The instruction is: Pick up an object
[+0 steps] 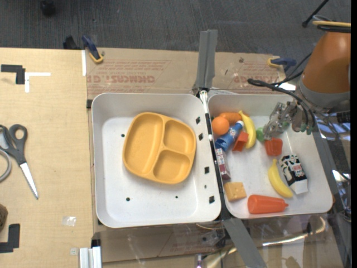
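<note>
the gripper (277, 124) hangs over the upper right part of the right bin (319, 205), its metal fingers pointing down toward the left; whether they are spread or closed cannot be told from this angle, and nothing shows between them. just below its tip sits a small red block (273, 146), close under the fingers, though contact cannot be made out. behind the gripper the arm's orange band (332, 57) rises at the right edge. left of the gripper lie a small yellow banana (248, 129), an orange ball (221, 125), a blue bottle (230, 137) and a red piece (240, 141), bunched near the bin's upper left corner. lower down, a second banana (278, 178) lies beside a black-and-white carton (293, 172), with a tan cube (235, 191) and a red-orange carrot-shaped toy (266, 204) near the bottom wall. a thin dark-red bar (222, 164) lies along the left wall. the left bin (106, 166) holds a yellow divided plate (160, 148). on the wooden bench (50, 149) far left lie scissors (21, 156).
</note>
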Action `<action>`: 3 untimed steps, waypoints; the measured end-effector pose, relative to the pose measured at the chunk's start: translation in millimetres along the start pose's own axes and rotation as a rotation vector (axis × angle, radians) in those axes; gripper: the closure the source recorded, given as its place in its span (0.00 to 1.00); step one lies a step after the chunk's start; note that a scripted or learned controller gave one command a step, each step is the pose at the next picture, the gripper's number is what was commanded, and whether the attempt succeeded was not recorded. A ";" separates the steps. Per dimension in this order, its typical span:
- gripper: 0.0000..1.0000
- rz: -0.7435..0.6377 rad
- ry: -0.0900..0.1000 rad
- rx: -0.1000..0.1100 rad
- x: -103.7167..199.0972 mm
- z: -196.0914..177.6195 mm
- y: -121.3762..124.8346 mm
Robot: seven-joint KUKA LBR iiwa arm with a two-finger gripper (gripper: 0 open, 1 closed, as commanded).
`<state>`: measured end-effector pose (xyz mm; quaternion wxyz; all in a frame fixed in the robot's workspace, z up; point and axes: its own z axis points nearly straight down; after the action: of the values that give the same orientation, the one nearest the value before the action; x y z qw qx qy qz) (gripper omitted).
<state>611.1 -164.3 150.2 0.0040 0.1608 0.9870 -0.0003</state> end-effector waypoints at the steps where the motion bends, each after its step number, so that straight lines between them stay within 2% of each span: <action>1: 1.00 -0.067 0.007 -0.001 91.9 57.3 19.7; 2: 1.00 -0.437 0.004 -0.002 122.6 -24.1 -38.9; 3: 0.00 -0.437 0.004 -0.002 122.7 -24.1 -38.7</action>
<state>482.3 -162.1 173.3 0.0019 -0.0569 0.9984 0.0001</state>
